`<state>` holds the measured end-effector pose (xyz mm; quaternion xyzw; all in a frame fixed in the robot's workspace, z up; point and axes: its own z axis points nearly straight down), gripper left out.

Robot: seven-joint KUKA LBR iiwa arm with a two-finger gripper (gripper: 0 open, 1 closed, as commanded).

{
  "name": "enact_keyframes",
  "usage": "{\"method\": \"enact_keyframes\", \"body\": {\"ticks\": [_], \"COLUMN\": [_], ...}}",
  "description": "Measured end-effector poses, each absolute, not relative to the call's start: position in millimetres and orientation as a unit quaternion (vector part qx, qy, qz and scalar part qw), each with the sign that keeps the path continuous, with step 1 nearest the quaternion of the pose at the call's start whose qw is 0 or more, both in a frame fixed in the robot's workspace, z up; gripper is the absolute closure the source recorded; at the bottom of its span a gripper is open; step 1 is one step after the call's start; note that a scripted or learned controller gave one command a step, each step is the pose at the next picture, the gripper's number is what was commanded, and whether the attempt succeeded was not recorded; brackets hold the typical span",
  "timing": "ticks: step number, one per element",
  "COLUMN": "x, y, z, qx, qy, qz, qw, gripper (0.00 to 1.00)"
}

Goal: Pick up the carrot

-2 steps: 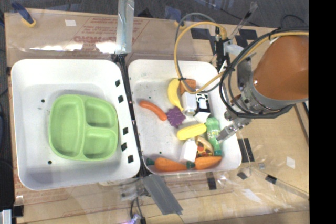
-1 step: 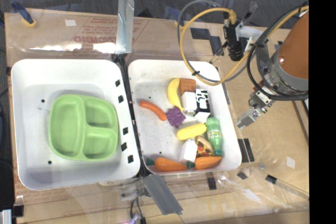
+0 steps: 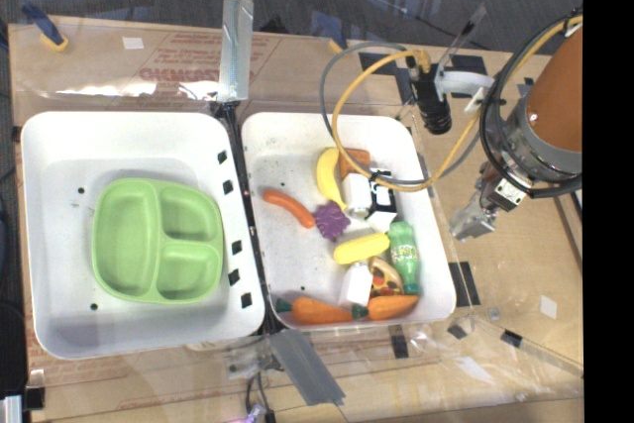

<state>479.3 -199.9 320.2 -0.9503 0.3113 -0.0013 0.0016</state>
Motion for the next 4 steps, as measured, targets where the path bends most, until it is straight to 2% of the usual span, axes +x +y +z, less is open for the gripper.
{"method": "enact_keyframes", "body": {"ticks": [1,2,3,4], "x": [498.5,541.6,514.5,506.2], "y": [-208.4,-208.4,-208.3,-208.4], "z": [344.7,364.4,315.9,302.8], "qx": [-0.981,-0.995,-0.995,-0.995], "qy": [0.192,0.098,0.1,0.097], "qz": [-0.0027,-0.0029,-0.0002,-0.0003], "qw": [0.002,0.003,0.003,0.003], "gripper": [1.0,1.0,1.0,1.0]}}
